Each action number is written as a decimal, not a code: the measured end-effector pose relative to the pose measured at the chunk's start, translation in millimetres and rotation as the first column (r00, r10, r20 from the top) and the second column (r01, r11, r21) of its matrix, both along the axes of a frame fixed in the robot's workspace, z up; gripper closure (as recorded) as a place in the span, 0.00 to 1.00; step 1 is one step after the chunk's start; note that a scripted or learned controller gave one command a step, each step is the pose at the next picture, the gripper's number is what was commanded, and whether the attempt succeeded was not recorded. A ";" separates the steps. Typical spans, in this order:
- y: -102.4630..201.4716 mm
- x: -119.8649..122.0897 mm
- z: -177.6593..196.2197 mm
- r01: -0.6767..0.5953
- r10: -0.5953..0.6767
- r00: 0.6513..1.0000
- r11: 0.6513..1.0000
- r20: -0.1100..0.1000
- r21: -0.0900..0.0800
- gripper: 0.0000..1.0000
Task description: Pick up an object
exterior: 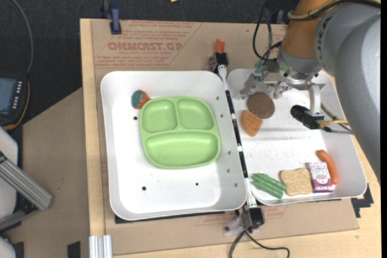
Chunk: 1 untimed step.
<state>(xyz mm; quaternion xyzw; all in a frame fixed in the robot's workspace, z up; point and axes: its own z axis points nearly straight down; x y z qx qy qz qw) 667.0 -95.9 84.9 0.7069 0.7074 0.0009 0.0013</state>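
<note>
Where the arm reaches in, hand (264, 91) above brown disc (261, 105), finger spread impossible to tell

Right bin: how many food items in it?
6: brown disc under the hand, orange piece beside it, hotdog, pink packet, toast, green pod along the near edge. Arm may hide more.

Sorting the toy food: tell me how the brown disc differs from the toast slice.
The disc is round and dark brown; the toast is squarish and tan. The disc lies at the right bin's far end, the toast at its near edge beside the green pod. Both lie flat.
</note>
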 end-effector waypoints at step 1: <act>1.8 -0.2 0.2 0.000 0.000 1.000 1.000 -0.001 0.000 0.00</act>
